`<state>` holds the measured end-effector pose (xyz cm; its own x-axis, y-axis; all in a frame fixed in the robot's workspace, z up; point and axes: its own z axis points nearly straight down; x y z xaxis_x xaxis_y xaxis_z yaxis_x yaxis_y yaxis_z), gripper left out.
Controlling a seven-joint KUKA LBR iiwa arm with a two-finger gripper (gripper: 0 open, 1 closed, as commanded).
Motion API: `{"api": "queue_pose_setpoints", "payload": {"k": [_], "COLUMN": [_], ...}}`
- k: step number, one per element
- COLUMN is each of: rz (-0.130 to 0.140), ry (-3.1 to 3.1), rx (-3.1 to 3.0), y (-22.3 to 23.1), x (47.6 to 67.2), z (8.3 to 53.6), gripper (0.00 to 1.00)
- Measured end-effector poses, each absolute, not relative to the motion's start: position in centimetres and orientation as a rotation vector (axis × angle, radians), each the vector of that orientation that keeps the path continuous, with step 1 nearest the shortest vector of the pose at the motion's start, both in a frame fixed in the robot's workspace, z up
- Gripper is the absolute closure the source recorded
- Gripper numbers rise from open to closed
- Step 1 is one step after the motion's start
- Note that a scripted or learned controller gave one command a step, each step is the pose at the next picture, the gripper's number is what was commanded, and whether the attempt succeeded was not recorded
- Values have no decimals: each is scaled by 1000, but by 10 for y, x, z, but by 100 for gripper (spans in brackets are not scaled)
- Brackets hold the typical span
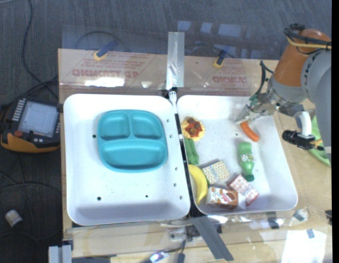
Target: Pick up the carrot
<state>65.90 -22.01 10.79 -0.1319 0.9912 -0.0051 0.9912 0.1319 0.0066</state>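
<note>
Two shallow white bins sit side by side on the table [315,163], the left bin [82,174] carrying a smooth teal divided tray [132,140] with plenty of bare floor around it. Behind them, red mirrored lettering on the cardboard sheet [112,70] is too blurred to read. The right bin [273,174] is crowded low down: yellow banana [199,182], green bottle [246,159], small printed packets [216,172] with unreadable labels. The carrot [249,131], short and orange, lies near the far right wall, just under the end effector [256,107]; whether its fingers are open, I cannot tell.
</note>
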Motion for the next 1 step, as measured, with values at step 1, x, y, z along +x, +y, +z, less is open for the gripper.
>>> {"api": "queue_pose_setpoints", "payload": {"k": [1], "rz": [4], "ry": [2232], "rx": [2210], "y": [-223], "x": [667], "z": [89], "gripper": [100]}}
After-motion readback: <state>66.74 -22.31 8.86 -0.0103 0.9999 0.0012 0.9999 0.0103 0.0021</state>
